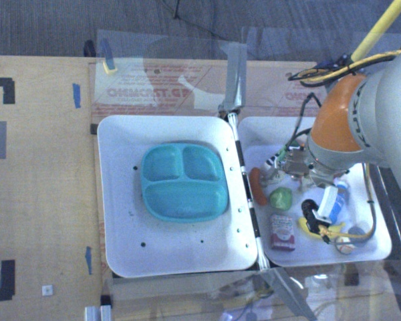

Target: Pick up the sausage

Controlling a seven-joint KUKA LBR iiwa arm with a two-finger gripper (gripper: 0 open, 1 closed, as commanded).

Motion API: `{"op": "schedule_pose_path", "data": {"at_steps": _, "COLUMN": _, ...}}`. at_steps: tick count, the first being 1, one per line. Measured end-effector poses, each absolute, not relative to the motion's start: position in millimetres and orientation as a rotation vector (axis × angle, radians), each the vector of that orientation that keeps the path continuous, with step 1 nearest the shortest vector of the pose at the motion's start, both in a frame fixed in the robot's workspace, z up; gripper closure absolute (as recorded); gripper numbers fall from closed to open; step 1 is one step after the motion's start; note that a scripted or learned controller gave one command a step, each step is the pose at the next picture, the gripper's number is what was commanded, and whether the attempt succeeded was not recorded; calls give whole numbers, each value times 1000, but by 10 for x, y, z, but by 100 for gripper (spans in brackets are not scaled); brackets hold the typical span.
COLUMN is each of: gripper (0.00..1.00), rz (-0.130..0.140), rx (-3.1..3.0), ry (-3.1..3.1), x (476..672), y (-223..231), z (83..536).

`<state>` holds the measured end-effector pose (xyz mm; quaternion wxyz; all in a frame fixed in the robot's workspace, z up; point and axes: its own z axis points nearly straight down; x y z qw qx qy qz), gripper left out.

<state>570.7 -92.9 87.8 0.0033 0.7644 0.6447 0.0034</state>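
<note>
The arm (381,105) is a thick, rounded grey shell — smooth, matte, pale where the light hits it. Just above the wrist sits a bright orange band (337,116), glossy and dome-shaped. Below that, a darker grey collar, then the gripper (287,167) — a cluttered metal block with small fittings and green and red specks. Black cables loop beside the wrist, and a yellow cable (347,62) runs over the arm's top.
</note>
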Motion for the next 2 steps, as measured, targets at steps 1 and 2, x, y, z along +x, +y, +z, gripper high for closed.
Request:
{"op": "schedule_pose_path", "data": {"at_steps": 1, "gripper": 0, "rz": 9, "rx": 2557, "ry": 1817, "x": 5701, "y": -1423, "z": 872}}
{"op": "schedule_pose_path", "data": {"at_steps": 2, "gripper": 100, "rz": 2, "rx": 2551, "ry": 1820, "x": 5705, "y": -1434, "z": 958}}
